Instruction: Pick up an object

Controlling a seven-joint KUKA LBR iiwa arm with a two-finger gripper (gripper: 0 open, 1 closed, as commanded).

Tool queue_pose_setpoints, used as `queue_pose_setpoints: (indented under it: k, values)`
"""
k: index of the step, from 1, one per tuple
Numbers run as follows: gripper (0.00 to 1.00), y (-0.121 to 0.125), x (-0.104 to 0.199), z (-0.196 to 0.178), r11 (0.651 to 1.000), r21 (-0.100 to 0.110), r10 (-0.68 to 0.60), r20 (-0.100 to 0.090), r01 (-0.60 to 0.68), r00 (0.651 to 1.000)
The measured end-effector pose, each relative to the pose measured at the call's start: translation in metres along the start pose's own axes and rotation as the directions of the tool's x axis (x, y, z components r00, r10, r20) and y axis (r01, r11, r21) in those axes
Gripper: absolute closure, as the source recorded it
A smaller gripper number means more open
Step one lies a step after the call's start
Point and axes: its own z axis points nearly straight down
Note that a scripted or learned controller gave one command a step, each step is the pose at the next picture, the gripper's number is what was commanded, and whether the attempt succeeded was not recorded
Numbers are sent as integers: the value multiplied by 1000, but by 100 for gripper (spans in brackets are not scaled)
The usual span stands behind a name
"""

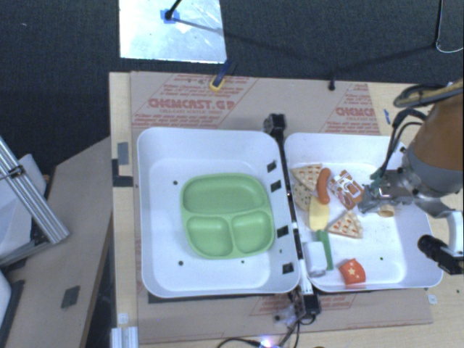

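My gripper (371,199) hangs low over the right bin (413,256), in its middle right part. It is just right of a red and white toy pack (345,188) and above a small tan piece (386,211). To the left lie a red sausage (323,180), a tan waffle-like wedge (306,175), a yellow piece (319,213) and a triangular slice (346,226). A white and green stick (320,253) and a red block with a star (352,272) lie near the bin's front. Nothing is seen between the fingers.
The left bin (159,194) holds a green divided plate (225,216). A black divider with clips (283,194) runs between the bins. The arm's orange band (441,140) rises at the right edge. The right bin's front right floor is bare.
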Motion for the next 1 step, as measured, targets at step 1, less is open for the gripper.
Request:
queue_pose_setpoints:
  k: [1]
  values:
    - [100,1,0,-3,1000,6,1,-1,-1,1000]
